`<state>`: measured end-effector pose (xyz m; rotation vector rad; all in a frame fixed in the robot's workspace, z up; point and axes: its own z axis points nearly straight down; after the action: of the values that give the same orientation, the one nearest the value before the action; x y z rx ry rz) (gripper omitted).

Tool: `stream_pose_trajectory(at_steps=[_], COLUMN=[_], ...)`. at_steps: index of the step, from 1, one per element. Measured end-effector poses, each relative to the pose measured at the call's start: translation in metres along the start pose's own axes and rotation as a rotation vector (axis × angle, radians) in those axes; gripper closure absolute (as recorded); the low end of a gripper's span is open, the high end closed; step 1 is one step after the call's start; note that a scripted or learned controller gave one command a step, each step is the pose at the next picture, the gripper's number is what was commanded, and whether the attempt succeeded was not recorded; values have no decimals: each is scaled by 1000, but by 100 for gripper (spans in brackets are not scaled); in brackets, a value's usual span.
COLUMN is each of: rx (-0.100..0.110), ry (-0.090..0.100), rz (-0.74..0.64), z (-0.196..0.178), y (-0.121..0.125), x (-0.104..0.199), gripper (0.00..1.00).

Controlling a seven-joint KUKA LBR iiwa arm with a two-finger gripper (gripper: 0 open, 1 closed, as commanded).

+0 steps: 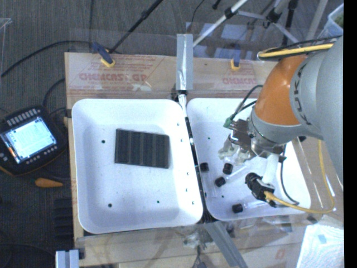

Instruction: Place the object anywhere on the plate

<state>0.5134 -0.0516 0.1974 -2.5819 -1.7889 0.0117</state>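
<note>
While the gripper, whose state cannot be told, hangs over small black objects in the right bin, a missed grasp would leave the dark plate in the left bin unserved.

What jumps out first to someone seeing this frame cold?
The grey arm with its orange band dominates the right side, its gripper down over the right bin. Next, the dark ribbed plate lying flat in the middle of the left bin, a strong contrast on the white. Small black pieces lie scattered on the right bin's floor near the gripper, and a lit pendant screen glows at far left.
</note>
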Motion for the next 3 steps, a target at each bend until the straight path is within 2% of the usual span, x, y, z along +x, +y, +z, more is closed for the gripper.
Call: stream_pose_trajectory(at_steps=[1, 2, 3], rx=[2, -1, -3], ry=[2, 0, -1], rz=[-63, 38, -150], z=[16, -69, -120], y=[-45, -80, -98], x=[66, 129, 195], gripper=[100, 100, 100])
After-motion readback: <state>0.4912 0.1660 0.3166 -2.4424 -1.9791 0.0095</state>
